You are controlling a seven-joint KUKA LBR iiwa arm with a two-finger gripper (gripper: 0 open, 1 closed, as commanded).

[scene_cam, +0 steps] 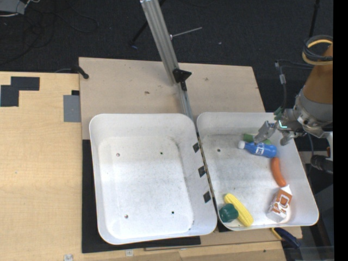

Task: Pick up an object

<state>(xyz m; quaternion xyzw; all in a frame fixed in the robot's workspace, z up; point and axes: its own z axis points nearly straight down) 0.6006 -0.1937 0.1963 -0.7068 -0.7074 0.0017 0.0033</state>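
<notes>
My gripper point(275, 135) hangs over the far right part of the right bin point(228, 167), its two fingers spread open with nothing between them. Just below it lies a blue bottle point(261, 149) with a white cap, pointing left. A small green piece point(249, 137) shows beside the left finger. An orange sausage-shaped object point(278, 172) lies nearer the right wall. At the front right rests a white and orange carton point(280, 204). A yellow corn cob point(240, 209) and a dark green object point(229, 213) sit at the front left corner.
The left bin point(141, 178) stands alongside, joined to the right one by black clips point(202, 171). A slanted aluminium rail point(163, 42) rises behind the bins. Light wooden bench surface point(38, 162) extends to the left.
</notes>
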